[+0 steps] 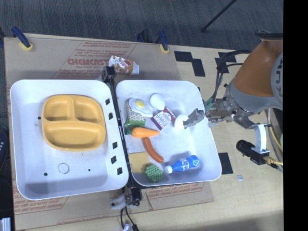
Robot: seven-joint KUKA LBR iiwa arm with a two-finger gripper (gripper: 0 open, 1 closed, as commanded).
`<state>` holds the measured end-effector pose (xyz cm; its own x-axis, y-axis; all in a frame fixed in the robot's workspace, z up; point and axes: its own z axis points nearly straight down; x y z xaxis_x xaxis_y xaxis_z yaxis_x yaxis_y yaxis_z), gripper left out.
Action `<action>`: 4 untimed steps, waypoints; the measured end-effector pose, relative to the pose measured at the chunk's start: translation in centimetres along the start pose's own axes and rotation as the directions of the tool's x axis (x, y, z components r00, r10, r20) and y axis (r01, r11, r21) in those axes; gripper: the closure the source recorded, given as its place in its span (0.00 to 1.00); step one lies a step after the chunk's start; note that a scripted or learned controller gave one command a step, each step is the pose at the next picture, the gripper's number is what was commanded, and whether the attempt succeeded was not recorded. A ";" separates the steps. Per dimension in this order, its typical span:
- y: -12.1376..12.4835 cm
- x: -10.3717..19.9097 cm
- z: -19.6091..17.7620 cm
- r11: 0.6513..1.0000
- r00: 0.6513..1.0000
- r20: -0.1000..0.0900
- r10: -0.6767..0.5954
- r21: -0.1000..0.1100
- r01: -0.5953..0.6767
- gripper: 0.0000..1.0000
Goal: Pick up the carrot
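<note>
Cardboard covers the counter, and on it we see two white bins side by side; the left bin holds a yellow divided tray. In the right bin lies the carrot, near the bin's left wall, its long axis running roughly left to right with the green top toward the left. Just below it rests a sausage. Our claw hovers over the bin's right part, beside a white egg; whether it is spread or closed we cannot tell. From the claw, the carrot lies to the left and slightly lower in view, so we judge the coming reach must travel leftward.
</note>
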<state>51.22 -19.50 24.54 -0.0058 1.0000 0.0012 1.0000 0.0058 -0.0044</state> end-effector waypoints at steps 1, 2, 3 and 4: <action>2.6 6.5 9.2 0.994 0.994 -0.001 0.109 0.002 -0.109 0.00; 5.0 9.7 14.4 0.960 0.960 0.000 0.280 -0.027 -0.280 0.00; 4.9 9.9 13.5 0.961 0.961 -0.004 0.275 -0.020 -0.275 1.00; 3.1 5.6 -0.4 0.890 0.890 -0.001 0.457 -0.001 -0.457 1.00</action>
<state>54.32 -13.86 24.89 0.4517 0.8922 0.0002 0.8922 -0.4517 -0.0030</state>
